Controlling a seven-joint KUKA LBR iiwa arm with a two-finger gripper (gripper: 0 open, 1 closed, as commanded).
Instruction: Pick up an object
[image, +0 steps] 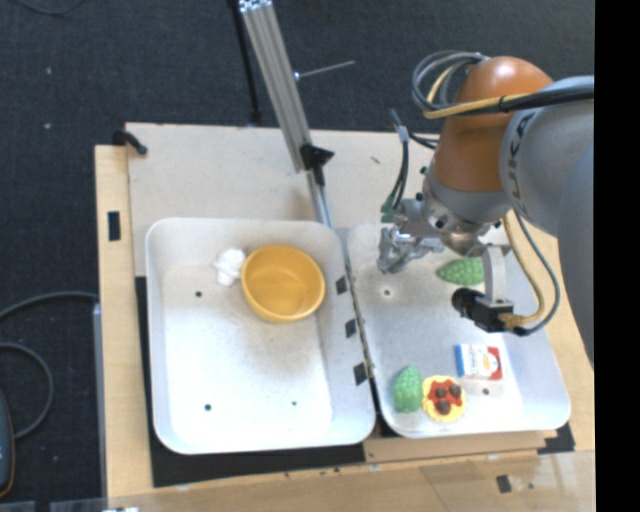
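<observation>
Metal two-finger gripper (392, 255) hovering low over right white bin (420, 310), finger state not discernible, nothing seen between them; nearest candidate, small green knobbly object (461, 270), just right (long axis roughly crosswise).

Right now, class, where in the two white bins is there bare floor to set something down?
Free: the left bin floor below the yellow bowl and white lump; the right bin's middle. Crowded: its near edge, with green toy, round yellow toy, small carton.

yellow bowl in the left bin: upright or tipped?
Upright. The yellow bowl shows its round open mouth to the camera, sitting flat in the left bin.
</observation>
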